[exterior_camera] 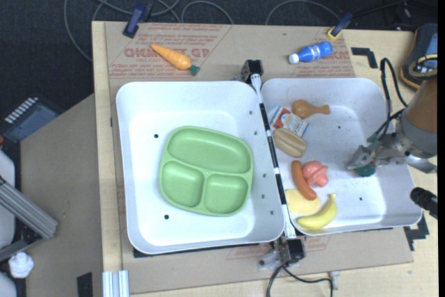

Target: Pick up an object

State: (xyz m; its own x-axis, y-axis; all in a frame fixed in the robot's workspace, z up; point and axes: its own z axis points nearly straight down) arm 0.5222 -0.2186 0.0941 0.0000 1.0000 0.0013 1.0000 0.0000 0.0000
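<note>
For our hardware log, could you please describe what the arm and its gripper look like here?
The arm enters from the right, tan-orange in this light above a grey wrist section. Its gripper is small, grey metal, with a dark cable looping above it.

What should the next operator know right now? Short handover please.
Gripper: low over the right bin, right-hand side; finger state unreadable, nothing seen held.
Toy food sits along the right bin's left side: banana, sausage, pink piece, bun, drumstick, small carton.
Left bin holds the green divided plate.
On the bench behind the bins: carrot, blue bottle.
Done: no pick visible. Left: grasp and lift any object.
</note>
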